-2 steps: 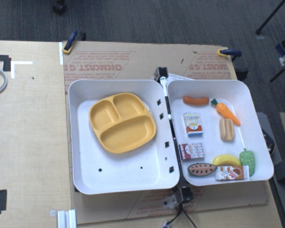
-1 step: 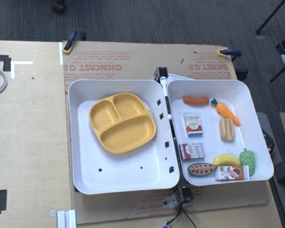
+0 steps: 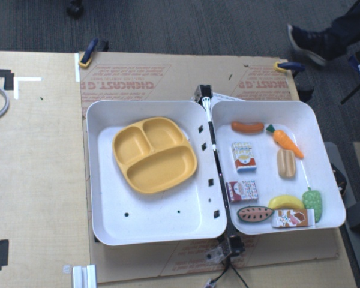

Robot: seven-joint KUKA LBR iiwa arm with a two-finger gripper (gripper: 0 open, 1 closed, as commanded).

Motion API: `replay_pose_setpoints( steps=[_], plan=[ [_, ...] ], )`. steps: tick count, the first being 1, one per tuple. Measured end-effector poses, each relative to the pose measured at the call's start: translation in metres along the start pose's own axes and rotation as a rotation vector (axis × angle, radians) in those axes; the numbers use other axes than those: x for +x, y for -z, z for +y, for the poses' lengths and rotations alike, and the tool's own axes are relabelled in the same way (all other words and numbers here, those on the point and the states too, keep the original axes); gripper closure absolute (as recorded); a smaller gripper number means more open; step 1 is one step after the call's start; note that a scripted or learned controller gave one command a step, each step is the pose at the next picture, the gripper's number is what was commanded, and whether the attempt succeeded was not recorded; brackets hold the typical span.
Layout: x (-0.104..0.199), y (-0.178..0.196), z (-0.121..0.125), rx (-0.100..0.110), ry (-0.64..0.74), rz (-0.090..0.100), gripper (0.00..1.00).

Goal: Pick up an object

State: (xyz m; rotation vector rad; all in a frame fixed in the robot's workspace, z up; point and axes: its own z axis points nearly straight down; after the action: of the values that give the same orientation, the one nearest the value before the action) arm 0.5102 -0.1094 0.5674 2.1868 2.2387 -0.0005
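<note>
Toys lie in the right bin (image 3: 324, 161): a sausage (image 3: 247, 126) and carrot (image 3: 286, 142) by its far edge, a hotdog bun (image 3: 286, 164) and milk carton (image 3: 244, 158) mid-bin, and a banana (image 3: 286, 203), watermelon slice (image 3: 255, 213) and flat carton (image 3: 293, 219) along its near edge. A yellow divided plate (image 3: 154, 155) sits in the left bin (image 3: 144, 221). Cannot tell the tool's state.
</note>
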Motion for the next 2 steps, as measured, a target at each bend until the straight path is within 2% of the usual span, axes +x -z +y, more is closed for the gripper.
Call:
replay_pose_setpoints(
  steps=[2],
  plan=[
    [-0.0001, 0.0183, 0.0029, -0.004, 0.006, -0.004, 1.00]
  ],
)
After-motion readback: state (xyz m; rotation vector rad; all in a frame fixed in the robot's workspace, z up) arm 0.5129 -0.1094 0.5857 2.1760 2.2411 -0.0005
